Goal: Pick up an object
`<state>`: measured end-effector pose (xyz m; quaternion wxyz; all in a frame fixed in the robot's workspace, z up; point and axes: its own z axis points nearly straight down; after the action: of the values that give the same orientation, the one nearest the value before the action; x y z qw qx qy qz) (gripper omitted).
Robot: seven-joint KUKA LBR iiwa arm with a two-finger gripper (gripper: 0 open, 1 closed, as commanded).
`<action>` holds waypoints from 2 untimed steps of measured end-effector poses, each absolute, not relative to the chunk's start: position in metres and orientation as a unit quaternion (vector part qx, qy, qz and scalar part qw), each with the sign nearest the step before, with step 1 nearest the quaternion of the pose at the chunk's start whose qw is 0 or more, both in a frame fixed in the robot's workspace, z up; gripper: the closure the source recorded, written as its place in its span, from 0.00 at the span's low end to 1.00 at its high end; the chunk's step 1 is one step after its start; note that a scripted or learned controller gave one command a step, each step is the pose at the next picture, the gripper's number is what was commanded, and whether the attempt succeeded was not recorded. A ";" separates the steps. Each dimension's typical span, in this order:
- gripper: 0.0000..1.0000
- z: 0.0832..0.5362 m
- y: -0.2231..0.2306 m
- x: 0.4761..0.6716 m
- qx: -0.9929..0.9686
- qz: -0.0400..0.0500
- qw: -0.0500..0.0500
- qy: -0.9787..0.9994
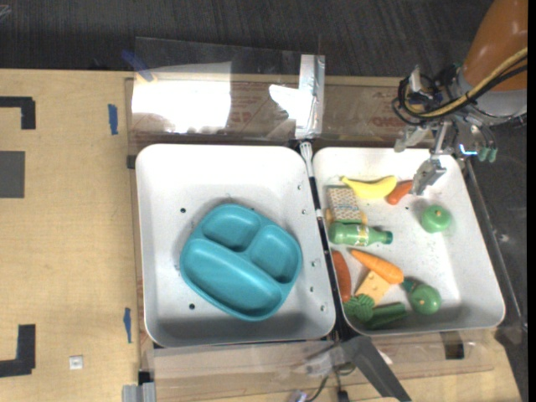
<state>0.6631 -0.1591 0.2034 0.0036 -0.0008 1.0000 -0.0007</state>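
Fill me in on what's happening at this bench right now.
A grey KUKA arm reaches in from the right, its claw hanging over the far end of the right bin, close to a yellow banana and a small green apple. That bin also holds toy food such as a green bottle and a carrot. Nothing is seen between the claw's tips. The left bin holds a teal divided plate.
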 end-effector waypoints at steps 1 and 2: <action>0.00 0.096 -0.177 0.593 0.001 -0.001 0.005 1.000; 0.00 0.090 -0.117 0.503 0.007 0.000 0.006 1.000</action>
<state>0.5032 -0.1171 0.0895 0.0057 0.0074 1.0000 -0.0004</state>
